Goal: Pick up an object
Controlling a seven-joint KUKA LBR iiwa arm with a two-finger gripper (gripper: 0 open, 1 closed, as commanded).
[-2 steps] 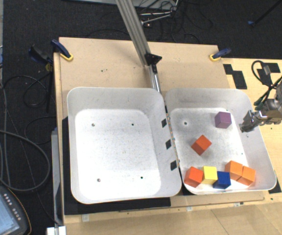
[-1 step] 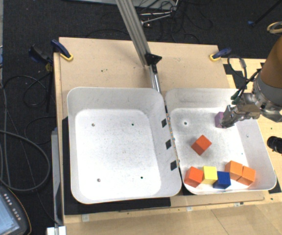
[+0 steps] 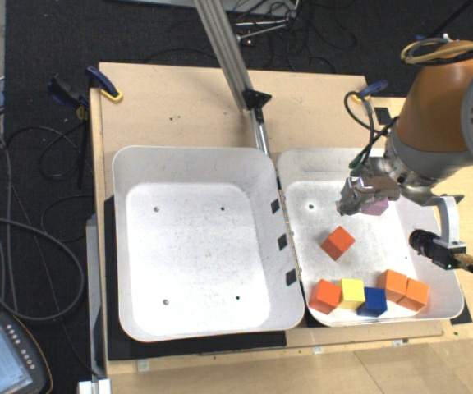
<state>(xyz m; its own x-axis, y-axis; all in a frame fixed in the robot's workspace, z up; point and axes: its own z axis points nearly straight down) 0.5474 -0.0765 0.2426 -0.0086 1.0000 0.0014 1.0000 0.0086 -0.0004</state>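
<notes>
Two-finger gripper [image 3: 360, 197] sat low over the right shallow white bin [image 3: 319, 171], just beside a small purple block [image 3: 377, 208]; finger state could not be told. An orange cube [image 3: 337, 242] lay near, apart. Possibly the purple block touched the gripper.

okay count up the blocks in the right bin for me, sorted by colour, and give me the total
Orange blocks: 4
Yellow blocks: 1
Blue blocks: 1
Pink-purple object, partly hidden under the gripper: 1
Total: 7
</notes>
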